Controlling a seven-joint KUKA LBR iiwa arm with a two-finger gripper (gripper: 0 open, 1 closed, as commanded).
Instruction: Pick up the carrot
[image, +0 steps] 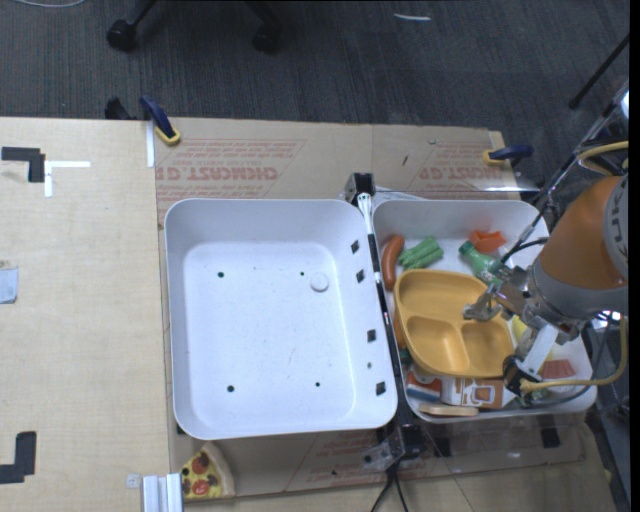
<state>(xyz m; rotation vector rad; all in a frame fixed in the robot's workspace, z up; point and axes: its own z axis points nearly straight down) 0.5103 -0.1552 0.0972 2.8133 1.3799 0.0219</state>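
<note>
The carrot (487, 240) is a small bright orange piece with a green top (478, 257), lying near the back right of the right bin (452, 206). My gripper (487, 303) hangs a short way in front of it, over the right rim of a yellow divided plate (450, 330). The grey wrist and its orange band (590, 235) come in from the right and hide part of the bin's right side. Nothing orange shows at the gripper's tip.
A reddish-orange long piece (390, 260) and a green vegetable (420, 252) lie at the right bin's back left. Packets and a wooden stick (450, 409) sit under the plate's front. The left bin (200, 400) holds one small white disc (319, 283).
</note>
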